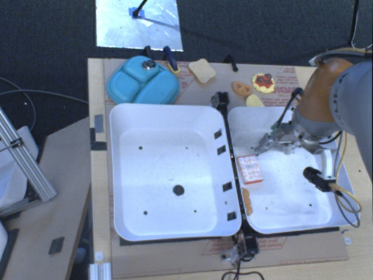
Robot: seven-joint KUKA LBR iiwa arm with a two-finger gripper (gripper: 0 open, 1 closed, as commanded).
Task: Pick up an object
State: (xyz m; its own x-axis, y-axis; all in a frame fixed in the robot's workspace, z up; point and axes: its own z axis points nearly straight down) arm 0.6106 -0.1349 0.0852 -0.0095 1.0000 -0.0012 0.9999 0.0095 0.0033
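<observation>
A small red-and-white packet [249, 170] lies flat near the left wall of the right bin [291, 220]. An orange-brown stick-shaped piece [247, 202] rests against the same wall, nearer the front. My gripper [263, 146] hangs low over the right bin's back-left part, just up and to the right of the packet, with nothing visibly held. The grey arm with its orange band [320, 95] comes in from the right. A small dark round item [178, 189] sits in the middle of the left bin [125, 156].
Behind the bins on the cardboard lie a blue divided dish [143, 81], a bread slice [202, 70], a pretzel [242, 88], a small pizza toy [263, 82] and a yellow piece [254, 101]. A black part with cables [317, 179] hangs over the right bin's right side.
</observation>
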